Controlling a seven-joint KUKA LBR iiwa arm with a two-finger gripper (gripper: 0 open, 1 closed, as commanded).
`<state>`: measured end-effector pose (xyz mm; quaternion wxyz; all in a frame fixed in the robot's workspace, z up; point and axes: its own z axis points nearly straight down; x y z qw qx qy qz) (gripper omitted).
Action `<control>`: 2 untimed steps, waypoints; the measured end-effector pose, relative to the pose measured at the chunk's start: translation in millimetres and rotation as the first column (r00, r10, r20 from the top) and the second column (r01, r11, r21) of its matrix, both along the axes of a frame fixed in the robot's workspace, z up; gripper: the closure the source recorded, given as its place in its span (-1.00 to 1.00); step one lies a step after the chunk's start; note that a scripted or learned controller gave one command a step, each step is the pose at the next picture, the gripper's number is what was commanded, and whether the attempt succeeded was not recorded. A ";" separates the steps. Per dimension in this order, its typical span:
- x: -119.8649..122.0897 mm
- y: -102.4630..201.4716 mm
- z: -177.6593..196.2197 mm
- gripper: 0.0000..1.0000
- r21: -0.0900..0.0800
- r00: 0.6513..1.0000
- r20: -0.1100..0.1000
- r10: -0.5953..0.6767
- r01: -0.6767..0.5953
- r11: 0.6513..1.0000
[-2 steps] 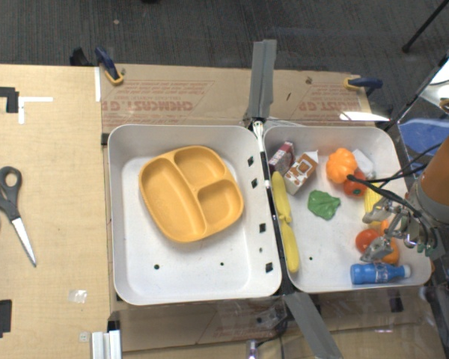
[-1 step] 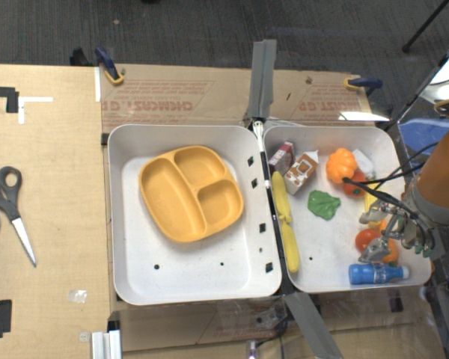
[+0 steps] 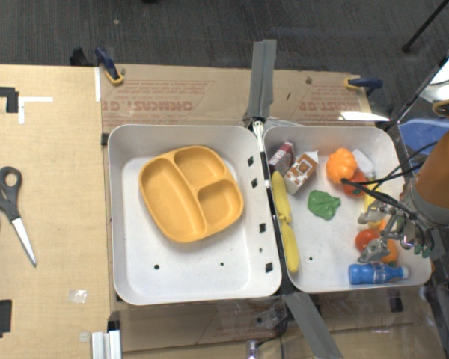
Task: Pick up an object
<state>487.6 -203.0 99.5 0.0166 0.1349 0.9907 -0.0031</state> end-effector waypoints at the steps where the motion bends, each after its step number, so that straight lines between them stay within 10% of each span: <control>1: 0.5 -5.1 -0.5 -1.00 0.004 1.000 -0.001 0.007 -0.007 1.000; 2: 0.4 -11.7 -0.8 -1.00 0.005 1.000 -0.002 0.006 -0.006 1.000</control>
